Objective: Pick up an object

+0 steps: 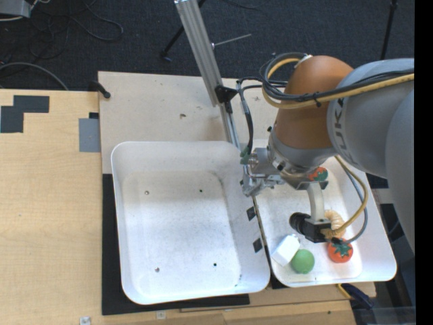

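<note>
In the camera view we see the grey arm reaching in from the right, its orange band above the far half of the right bin. The gripper sits low at that bin's left rim, just beside the left bin, and we cannot tell whether it is released or clenched. At the near end of the right bin, apart from the gripper, a white block lies touching a green ball. A red tomato-like toy sits near them to the right, and a second red-and-green thing peeks out from under the wrist.
</note>
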Available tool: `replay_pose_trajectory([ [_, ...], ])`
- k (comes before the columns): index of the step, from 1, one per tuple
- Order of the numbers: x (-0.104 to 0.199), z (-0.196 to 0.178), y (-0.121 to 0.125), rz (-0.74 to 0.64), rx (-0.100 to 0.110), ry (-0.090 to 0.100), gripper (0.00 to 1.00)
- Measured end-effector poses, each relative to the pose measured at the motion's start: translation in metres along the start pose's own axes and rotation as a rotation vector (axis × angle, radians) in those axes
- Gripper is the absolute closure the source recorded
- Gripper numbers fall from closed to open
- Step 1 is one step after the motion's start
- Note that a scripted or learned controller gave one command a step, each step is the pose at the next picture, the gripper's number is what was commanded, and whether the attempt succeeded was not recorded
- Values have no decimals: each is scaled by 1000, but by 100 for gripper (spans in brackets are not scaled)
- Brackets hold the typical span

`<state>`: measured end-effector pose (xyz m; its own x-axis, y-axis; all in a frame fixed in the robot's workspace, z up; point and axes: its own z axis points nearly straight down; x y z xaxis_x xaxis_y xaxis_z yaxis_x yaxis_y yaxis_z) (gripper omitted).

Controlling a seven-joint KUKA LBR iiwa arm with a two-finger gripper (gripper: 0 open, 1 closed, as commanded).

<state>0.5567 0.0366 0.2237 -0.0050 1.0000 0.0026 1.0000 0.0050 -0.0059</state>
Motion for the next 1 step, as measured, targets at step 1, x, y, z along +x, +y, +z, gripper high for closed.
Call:
replay_pose_trajectory([
  [1, 47, 5, -2, 1, 0, -1, 100],
])
